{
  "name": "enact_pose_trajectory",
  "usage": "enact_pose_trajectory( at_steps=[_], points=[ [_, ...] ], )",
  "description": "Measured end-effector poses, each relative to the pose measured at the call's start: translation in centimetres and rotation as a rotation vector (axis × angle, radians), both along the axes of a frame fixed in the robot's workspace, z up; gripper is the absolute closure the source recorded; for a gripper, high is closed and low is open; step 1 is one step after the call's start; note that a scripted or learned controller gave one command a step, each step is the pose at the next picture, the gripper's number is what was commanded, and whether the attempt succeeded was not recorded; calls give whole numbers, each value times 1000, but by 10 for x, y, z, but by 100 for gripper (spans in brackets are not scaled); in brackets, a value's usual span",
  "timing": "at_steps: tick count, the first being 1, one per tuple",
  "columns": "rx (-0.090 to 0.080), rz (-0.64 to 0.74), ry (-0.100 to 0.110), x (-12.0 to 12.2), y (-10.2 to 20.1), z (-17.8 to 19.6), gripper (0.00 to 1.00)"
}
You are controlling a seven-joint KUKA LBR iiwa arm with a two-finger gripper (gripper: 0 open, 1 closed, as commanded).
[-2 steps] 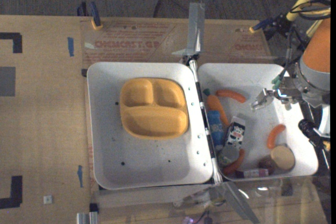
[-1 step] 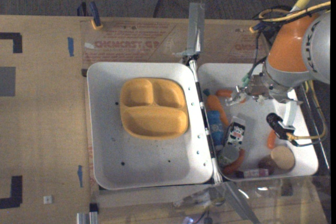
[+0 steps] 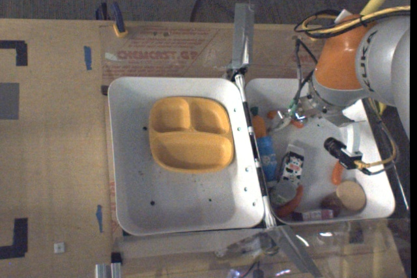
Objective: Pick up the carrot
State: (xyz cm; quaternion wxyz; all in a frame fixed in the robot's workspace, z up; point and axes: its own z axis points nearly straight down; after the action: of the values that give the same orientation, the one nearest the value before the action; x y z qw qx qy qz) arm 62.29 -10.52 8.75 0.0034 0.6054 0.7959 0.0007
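From the fixed overhead camera, the grey arm with its orange band [image 3: 342, 62] reached in over the right-hand shallow white bin [image 3: 381, 205]. Its two-finger gripper [image 3: 294, 115] hung near the bin's upper left; whether it was open or closed could not be told, and nothing was seen held in it.

The likeliest carrot was the slim orange tapered piece [image 3: 336, 172] lying low in that bin's right half, just above a round tan disc [image 3: 350, 195] and well apart from the gripper. It looked like a small, light, stiff toy with a smooth and probably slippery skin. A hold across its thicker middle would suit better than one at the tip.

A blue bottle [image 3: 264, 154] lay along the divider, with a black-and-white patterned carton [image 3: 293, 165] beside it. The left white bin [image 3: 124, 159] held a yellow sectioned plastic tray [image 3: 192, 133].

Faint red print on the cardboard bench top [image 3: 153, 55] seemed to read "CHEMCAST". "KUKA" was partly legible on the arm.
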Motion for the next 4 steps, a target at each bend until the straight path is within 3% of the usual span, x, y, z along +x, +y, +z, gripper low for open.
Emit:
enact_pose_trajectory(
  at_steps=[1,2,3,4],
  points=[
    [4,0,3,-107,3,-1,0],
    [3,15,4,-80,18,98,0],
    [2,-161,-1,-10,2,-1,0],
    [4,-218,3,-87,-4,-1,0]
  ],
)
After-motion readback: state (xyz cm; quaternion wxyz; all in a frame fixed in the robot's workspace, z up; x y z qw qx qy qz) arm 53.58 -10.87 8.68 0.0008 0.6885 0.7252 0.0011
